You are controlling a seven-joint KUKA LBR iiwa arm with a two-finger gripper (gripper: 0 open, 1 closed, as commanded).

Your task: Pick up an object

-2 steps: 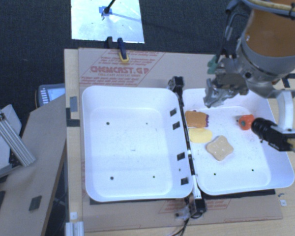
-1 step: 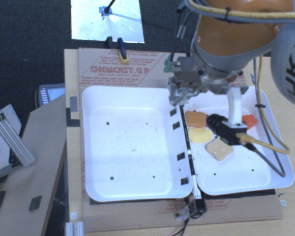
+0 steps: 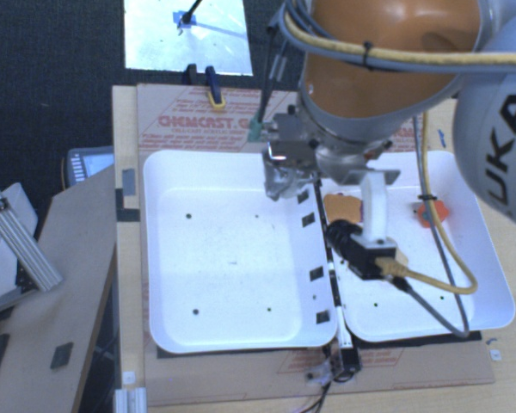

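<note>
A flat brownish-orange object (image 3: 341,206) lies in the right bin (image 3: 464,308), near its back left corner, partly hidden by the arm's white bracket. Further right in the same bin, close to the yellow cable, sits a small red-orange object (image 3: 433,212). My gripper (image 3: 282,179) hangs low under the big orange wrist band, over the back right corner of the left bin (image 3: 224,265), just left of the divide between the bins. It is to the left of the brownish-orange object and apart from it.
A black connector block (image 3: 363,255) with a yellow cable (image 3: 430,284) hangs from the arm over the right bin. Black clips (image 3: 314,274) line the edge between the bins. A shiny metal sheet (image 3: 187,24) lies behind the bench, and a wooden board (image 3: 60,265) is at the left.
</note>
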